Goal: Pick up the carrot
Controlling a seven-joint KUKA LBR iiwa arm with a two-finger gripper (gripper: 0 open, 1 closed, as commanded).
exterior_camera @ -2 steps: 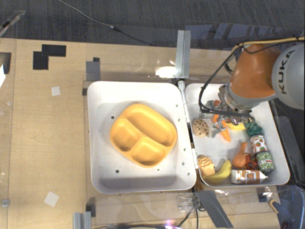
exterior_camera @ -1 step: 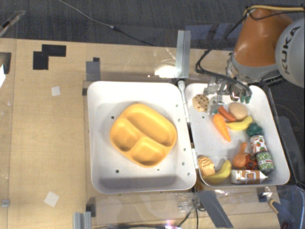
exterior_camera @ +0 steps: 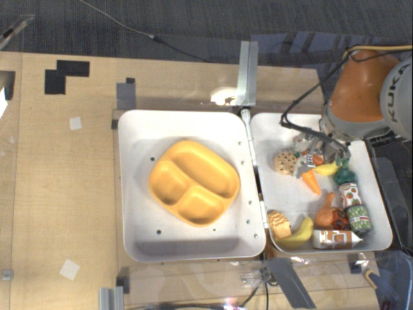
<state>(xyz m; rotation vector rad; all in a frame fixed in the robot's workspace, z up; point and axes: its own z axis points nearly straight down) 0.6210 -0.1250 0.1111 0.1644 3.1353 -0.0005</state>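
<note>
The carrot (exterior_camera: 312,181) is a small orange cone lying in the right bin (exterior_camera: 271,137), near its middle, pointing toward the front. My gripper (exterior_camera: 310,159) hangs low over the bin, right above the carrot's upper end and touching or nearly touching it. The grey wrist and orange band (exterior_camera: 359,92) rise behind it on the right. The gripper body hides where the carrot's top meets it.
Close around the carrot lie a round cookie (exterior_camera: 284,162), a yellow fruit (exterior_camera: 327,170) and a green piece (exterior_camera: 345,175). Cans (exterior_camera: 354,205), a red item (exterior_camera: 329,217), a banana (exterior_camera: 298,233), bread (exterior_camera: 279,223) and a carton (exterior_camera: 335,239) crowd the front. The left bin (exterior_camera: 129,173) holds a yellow divided plate (exterior_camera: 193,181).
</note>
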